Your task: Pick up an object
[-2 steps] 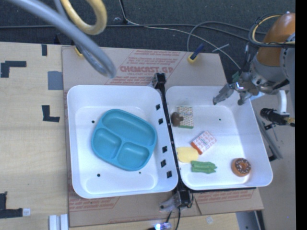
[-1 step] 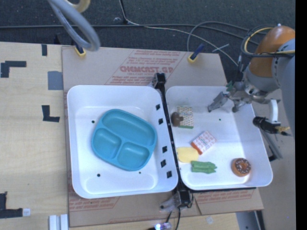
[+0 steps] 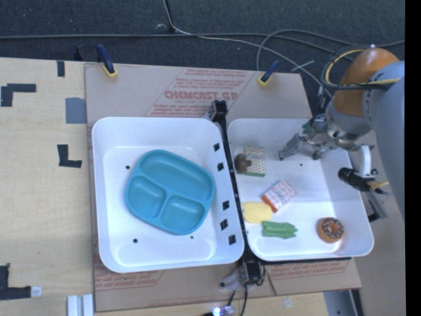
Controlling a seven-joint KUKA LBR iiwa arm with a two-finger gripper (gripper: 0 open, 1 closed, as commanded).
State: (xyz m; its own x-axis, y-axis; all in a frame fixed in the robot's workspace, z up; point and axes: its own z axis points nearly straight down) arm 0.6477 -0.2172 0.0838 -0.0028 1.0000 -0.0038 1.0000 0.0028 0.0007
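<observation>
Two shallow white bins sit side by side on a cardboard sheet. Left bin (image 3: 105, 176) holds a blue divided plate (image 3: 170, 191), three compartments, lying flat near the bin's middle. Right bin (image 3: 342, 242) holds the small items: a brown rounded piece (image 3: 241, 164) touching a tan textured block (image 3: 254, 157) near the bin's far-left corner, with a thin green strip (image 3: 256, 174) just below them; a red-and-white packet (image 3: 279, 195) tilted near the middle; a yellow lemon-like piece (image 3: 256, 211) just beside it toward the camera; a green pea pod (image 3: 279, 229) below that, close to the near wall; a chocolate donut with sprinkles (image 3: 329, 229) apart from the rest, in the near-right corner. The arm, grey with an orange band (image 3: 365, 71), comes in from the right over the far-right part of the right bin. Gripper (image 3: 297, 147) hangs above bare bin floor, fingers parted, nothing between them, pointing toward the tan block but well short of it. No item is touched.
</observation>
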